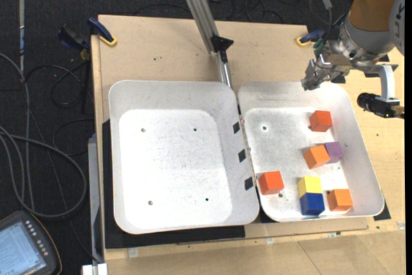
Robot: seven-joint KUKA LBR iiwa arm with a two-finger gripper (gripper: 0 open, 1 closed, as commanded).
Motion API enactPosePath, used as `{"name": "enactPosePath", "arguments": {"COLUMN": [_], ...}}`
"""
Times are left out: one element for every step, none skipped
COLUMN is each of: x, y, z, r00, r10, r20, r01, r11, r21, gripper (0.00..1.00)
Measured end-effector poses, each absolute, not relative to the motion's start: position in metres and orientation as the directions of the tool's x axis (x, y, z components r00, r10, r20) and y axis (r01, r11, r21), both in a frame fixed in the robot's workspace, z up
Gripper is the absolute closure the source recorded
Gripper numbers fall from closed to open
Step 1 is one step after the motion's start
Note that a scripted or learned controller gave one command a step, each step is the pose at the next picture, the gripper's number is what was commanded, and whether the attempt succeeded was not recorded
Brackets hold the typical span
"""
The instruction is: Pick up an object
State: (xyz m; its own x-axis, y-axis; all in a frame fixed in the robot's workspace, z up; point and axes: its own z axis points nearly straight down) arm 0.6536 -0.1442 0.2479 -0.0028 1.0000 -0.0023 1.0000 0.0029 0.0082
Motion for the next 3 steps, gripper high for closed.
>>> {"name": "enactPosePath", "arguments": {"x": [0.639, 0.627, 0.609], "y": [-0.090, -0.049, -0.002], "z": [0.256, 0.251, 0.236], "r00": [-0.007, -0.007, -0.007], "r10": [1.000, 1.000, 1.000], "r20": [0.001, 0.001, 0.001], "r01": [1.000, 1.000, 1.000], "r11": [0.007, 0.007, 0.007], "r21": [0.001, -0.002, -0.004], "gripper": [1.00, 1.00, 1.00]}}
